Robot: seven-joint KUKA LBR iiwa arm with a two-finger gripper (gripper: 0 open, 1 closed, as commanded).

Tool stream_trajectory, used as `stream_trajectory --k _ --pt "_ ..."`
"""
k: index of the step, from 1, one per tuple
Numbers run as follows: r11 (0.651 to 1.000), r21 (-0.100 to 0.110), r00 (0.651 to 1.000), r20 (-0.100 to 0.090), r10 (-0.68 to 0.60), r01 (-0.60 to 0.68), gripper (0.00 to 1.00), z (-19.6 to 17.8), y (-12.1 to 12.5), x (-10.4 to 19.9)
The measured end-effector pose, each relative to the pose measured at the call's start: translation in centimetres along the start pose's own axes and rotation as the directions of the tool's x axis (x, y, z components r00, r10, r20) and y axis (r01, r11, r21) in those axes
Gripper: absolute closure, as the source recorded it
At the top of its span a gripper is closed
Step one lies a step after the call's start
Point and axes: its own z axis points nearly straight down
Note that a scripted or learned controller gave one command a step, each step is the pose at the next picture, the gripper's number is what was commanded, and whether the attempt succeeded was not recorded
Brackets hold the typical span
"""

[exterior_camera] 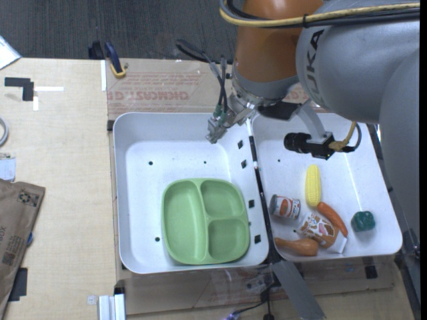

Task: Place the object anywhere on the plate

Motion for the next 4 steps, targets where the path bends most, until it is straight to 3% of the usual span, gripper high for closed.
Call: stream_trajectory --k 1,2,3,4 --pt "0.999 0.003 0.999 -0.001 0.048 -0.048 1.0 2.6 3.7 7.7" --pt "0.999 0.004 0.999 -0.002 -0.051 0.051 1.0 9.6 -4.2 11.1" --pt "0.972 0.0 0.972 -0.001 -0.235 0.235 1.0 3.9 -7.7 10.3" --pt "0.974 0.0 0.974 0.0 -0.226 0.226 1.0 -2.1 -10.0 7.0"
